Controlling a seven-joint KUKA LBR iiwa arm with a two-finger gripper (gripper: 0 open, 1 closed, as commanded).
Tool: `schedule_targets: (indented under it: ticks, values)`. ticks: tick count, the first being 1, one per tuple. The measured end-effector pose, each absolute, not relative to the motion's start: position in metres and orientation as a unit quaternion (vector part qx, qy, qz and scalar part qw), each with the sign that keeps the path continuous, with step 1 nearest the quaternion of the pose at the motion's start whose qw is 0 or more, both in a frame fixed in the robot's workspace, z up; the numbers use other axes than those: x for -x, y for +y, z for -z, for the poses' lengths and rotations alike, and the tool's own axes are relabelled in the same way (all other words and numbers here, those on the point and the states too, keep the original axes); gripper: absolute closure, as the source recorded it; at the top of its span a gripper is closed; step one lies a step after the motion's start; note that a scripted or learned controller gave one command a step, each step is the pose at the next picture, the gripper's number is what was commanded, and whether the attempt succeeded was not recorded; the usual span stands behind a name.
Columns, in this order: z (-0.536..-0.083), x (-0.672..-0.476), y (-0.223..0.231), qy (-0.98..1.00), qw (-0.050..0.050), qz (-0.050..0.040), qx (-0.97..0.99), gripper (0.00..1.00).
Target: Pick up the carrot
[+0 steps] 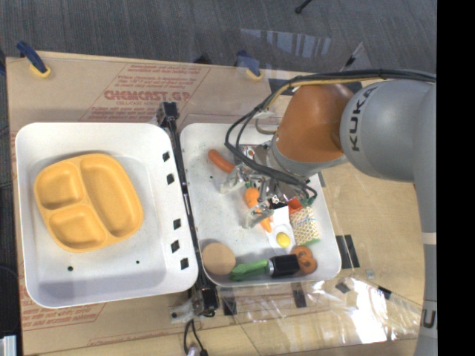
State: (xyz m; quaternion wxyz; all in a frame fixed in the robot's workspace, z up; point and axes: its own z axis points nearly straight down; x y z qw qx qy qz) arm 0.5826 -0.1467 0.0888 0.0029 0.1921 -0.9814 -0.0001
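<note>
**Right bin, gripper over the carrot**

Small orange tapered carrot (253,196): lies mid-bin in the right shallow white bin (194,199), directly under the metal two-finger gripper (252,191), presumably placed there for a grasp. Finger spread: cannot tell, cables obscure it.
Orange-red sausage-shaped piece (220,160): up-left, apart.
Round tan ball (218,258), green stick (249,270): near front wall.
Yellow three-compartment tray (87,200): left bin.

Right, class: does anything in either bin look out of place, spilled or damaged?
Nothing stands out. The yellow tray lies flat in the left bin. The toy foods are scattered loose in the right bin, none spilled outside, and the gripper is down among them by the carrot.
</note>
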Motion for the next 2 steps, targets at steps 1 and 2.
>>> schedule_targets:
  ticks: [1, 2]
  values:
    - [-0.104, -0.587, -0.144, -0.981, -0.002, -0.0007, -0.195, 1.00]
    - [-0.115, -0.589, -0.143, -0.980, -0.004, -0.0013, -0.197, 1.00]
